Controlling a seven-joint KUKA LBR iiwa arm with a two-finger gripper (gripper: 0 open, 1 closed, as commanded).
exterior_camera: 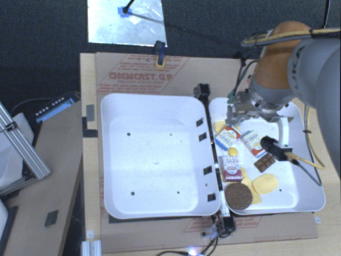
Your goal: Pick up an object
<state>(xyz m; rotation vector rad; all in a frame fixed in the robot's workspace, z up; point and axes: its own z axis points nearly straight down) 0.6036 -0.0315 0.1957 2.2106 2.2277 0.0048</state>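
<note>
Grey arm (314,63) reaches over right bin (301,196); left bin (154,153) well apart from gripper. Gripper (234,115) hangs just above snack packet (227,138); open or closed, cannot tell. Brown disc (238,195) further off. Nothing visibly lifted; pick likely not yet done.

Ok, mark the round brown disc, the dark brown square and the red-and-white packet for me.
round brown disc (238,196): camera view, centre of its top face.
dark brown square (264,164): camera view, middle of its upper face.
red-and-white packet (231,169): camera view, middle of its printed face.
</note>
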